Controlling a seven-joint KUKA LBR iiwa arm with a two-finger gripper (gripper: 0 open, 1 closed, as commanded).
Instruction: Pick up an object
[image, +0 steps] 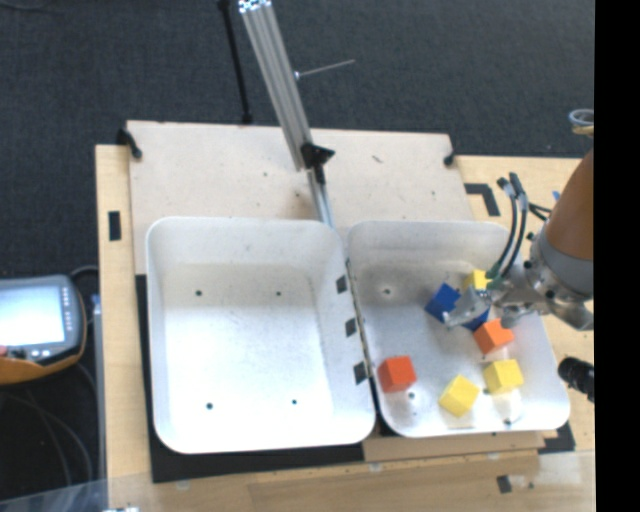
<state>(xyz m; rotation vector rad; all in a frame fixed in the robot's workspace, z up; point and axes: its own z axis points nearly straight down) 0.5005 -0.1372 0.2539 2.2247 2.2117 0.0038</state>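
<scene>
Arm: it comes in from the right edge of the frame, at middle height, with the orange band (572, 215) above the grey wrist.
Gripper: the gripper (472, 314) is low inside the right bin (400, 250), in the bin's right half, a little above its middle.
Fingers: I cannot tell if they are apart or together; the metal tip is small and blurred among the blocks.
Blue block: the blue block (443, 301) lies just at the left of the gripper tip, very near or touching, I cannot say which.
Small yellow block: a small yellow block (480, 280) shows just above the gripper, partly hidden.
Orange block near gripper: an orange block (492, 337) lies just below and right of the gripper tip.
Other blocks: a second orange block (398, 373) lies in the lower left part of the right bin, well apart from the gripper; one yellow block (459, 395) and another yellow block (503, 375) lie near the bin's lower edge.
White pieces: two small white things (411, 401) (509, 404) lie beside the lower blocks; their shape is not clear.
Left bin: the left bin (160, 300) takes the centre left of the frame.
Screen: a small screen (35, 320) stands at the left edge of the frame.
</scene>
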